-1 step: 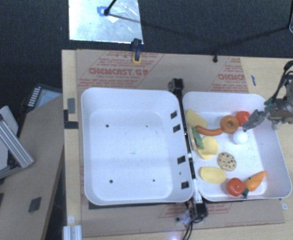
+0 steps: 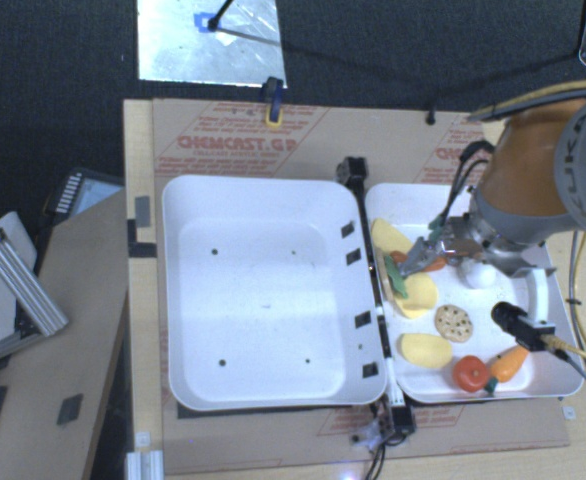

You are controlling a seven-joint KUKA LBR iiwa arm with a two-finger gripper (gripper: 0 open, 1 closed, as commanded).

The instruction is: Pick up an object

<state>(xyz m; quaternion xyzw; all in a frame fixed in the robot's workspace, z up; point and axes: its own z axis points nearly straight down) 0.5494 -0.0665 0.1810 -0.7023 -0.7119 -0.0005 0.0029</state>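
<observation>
**Two bins, my hand low in the right one**

Two white bins sit side by side on the desk (image 2: 139,158). My hand (image 2: 420,259) is down in the right bin (image 2: 418,200), near the wall it shares with the left bin (image 2: 263,298). My wrist and arm cover the right bin's far right part, so whatever lies beneath them is hidden from me.

At the hand's tip is a small red bit (image 2: 409,260), touching it or just under it. I cannot tell whether it is gripped, nor how far the hand is open, as the slant and blur swallow that detail.

A yellow wedge (image 2: 389,235) lies just behind the tip. A green strip (image 2: 397,280) lies just in front, its end against a yellow slice (image 2: 420,295). Nearer the front are a cookie (image 2: 453,322), a yellow lump (image 2: 425,349), a tomato (image 2: 471,372) and, just beside it, a carrot (image 2: 509,362). A white ball (image 2: 476,275) peeks out by my wrist, partly covered.
</observation>
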